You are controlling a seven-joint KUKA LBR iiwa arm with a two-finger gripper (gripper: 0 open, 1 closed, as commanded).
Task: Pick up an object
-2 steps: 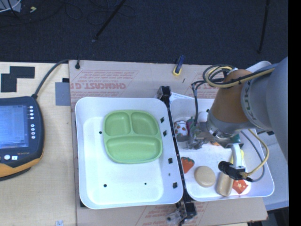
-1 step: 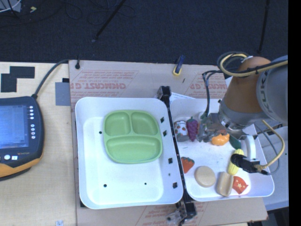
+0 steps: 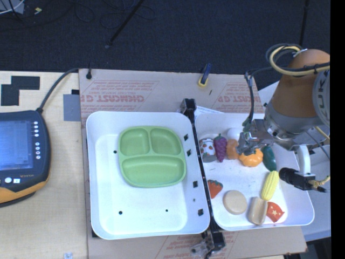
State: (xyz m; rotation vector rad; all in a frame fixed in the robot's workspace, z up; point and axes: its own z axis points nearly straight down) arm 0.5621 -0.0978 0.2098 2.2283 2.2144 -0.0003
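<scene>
My gripper hangs low over the back of the right bin, at the end of the grey arm with the orange band. It is directly above an orange toy fruit and seems to touch its top. Purple grapes and a small orange piece lie just left of it. A dark green toy lies to its right. Nearer the front lie a yellow corn cob, a round beige biscuit, a bread piece and a red wedge.
The left bin holds a green divided plate. A red strawberry-like toy and a white-and-red toy lie by the divider between the bins. A tablet pendant rests on the bench at far left.
</scene>
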